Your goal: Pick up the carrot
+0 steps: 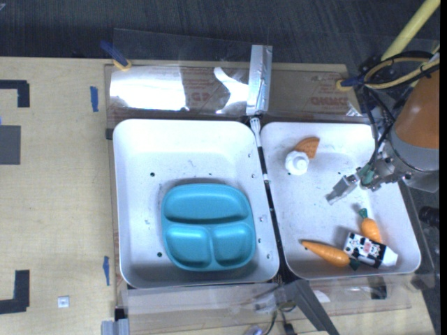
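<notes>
**Q:** Two bins, you said. What is in each?

**A:** The left bin (133,187) holds a blue divided tray (208,225). The right bin (307,215) holds several small things. A carrot (325,251) lies on its side near the front edge. Its thick end touches a small black-and-white bottle (369,250). A second, shorter carrot (369,227) with a green top sits just behind that bottle. Near the back lie a white cap-shaped piece (297,163) and an orange wedge (308,146), touching.

**Q:** And the robot's hand?

**A:** The gripper (343,186) hangs over the middle of the right bin, reaching in from the right. It has hold of nothing. How far apart its fingers stand, I cannot tell. It is well apart from the long carrot.
</notes>
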